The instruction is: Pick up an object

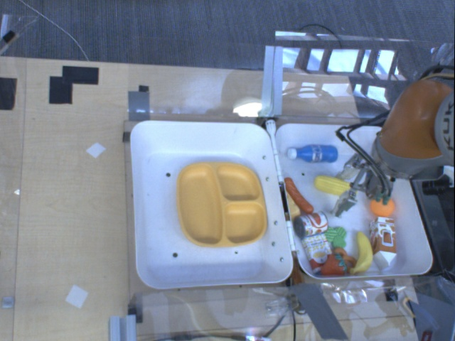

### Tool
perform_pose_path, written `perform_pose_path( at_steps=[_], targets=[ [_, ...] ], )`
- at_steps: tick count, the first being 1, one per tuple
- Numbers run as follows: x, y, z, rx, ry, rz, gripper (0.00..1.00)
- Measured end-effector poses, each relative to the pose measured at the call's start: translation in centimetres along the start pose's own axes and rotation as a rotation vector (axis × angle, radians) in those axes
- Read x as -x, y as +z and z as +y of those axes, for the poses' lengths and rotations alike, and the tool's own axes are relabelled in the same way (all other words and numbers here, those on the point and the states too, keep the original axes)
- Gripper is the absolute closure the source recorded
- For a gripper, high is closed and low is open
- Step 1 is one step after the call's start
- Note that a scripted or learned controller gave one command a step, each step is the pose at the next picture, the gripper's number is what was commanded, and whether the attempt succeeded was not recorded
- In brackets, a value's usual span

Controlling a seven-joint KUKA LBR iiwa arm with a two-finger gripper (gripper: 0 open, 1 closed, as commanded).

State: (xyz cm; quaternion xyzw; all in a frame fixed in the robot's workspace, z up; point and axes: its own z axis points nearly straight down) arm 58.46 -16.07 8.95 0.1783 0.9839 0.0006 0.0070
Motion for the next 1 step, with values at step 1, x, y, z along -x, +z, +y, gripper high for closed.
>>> perform_pose_path(
  at_steps=[1],
  targets=[
    [7.68, 0.25, 1.49, -0.004, 0.001, 0.015, 0.00]
  ],
)
